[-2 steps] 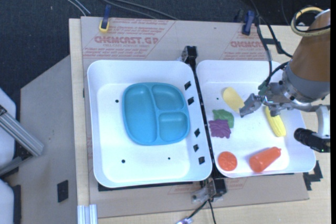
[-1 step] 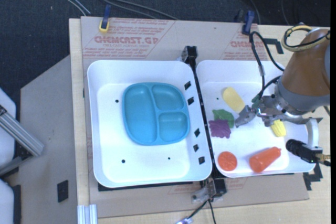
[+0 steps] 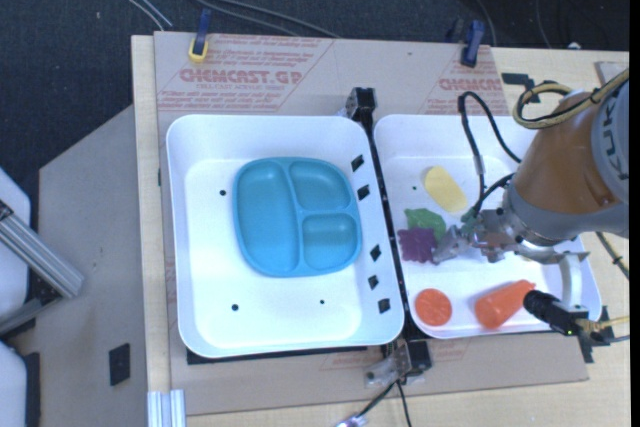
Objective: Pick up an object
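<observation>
One end effector [image 3: 452,243] touching purple grapes [image 3: 419,242] in right bin [image 3: 400,140].

Two shallow white bins sit side by side on the tabletop [image 3: 250,75]. The left bin [image 3: 190,245] holds a blue divided tray [image 3: 297,214]. The right bin [image 3: 400,155] holds a yellow piece [image 3: 444,188], a green piece [image 3: 424,218], a purple piece [image 3: 417,242], a round orange-red piece [image 3: 433,307] and an orange carrot-like piece [image 3: 503,302]. The arm [image 3: 570,175] reaches in from the right, and its hand [image 3: 455,243] is low over the right bin, just beside the purple piece. Blue clamps [image 3: 200,45] grip the tabletop's far edge.
</observation>
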